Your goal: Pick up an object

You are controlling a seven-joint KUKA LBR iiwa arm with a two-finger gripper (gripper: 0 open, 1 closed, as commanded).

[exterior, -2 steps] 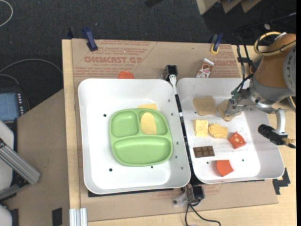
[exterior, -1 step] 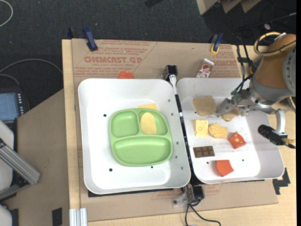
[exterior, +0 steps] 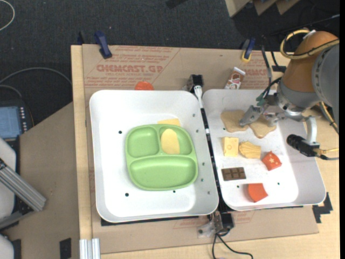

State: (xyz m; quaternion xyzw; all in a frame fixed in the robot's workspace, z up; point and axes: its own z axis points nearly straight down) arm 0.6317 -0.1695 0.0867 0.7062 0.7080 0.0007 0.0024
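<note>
The right bin (exterior: 308, 183) holds several toy foods: two flat tan bread pieces (exterior: 232, 121) (exterior: 263, 129), a yellow cheese block (exterior: 230, 146), a ridged tan cracker (exterior: 249, 150), a small red piece (exterior: 271, 160), a brown chocolate bar (exterior: 234, 173) and an orange-red wedge (exterior: 257, 192). My gripper (exterior: 257, 118) is low over the back of this bin, open, its fingers straddling the gap where the two bread pieces meet. Nothing is lifted between them.
The left bin (exterior: 108, 144) carries a green divided plate (exterior: 160, 171) with a yellow piece (exterior: 170, 141) in its upper right compartment. A small carton (exterior: 235, 79) lies behind the right bin. A black fitting (exterior: 301, 143) on the arm hangs over the bin's right side.
</note>
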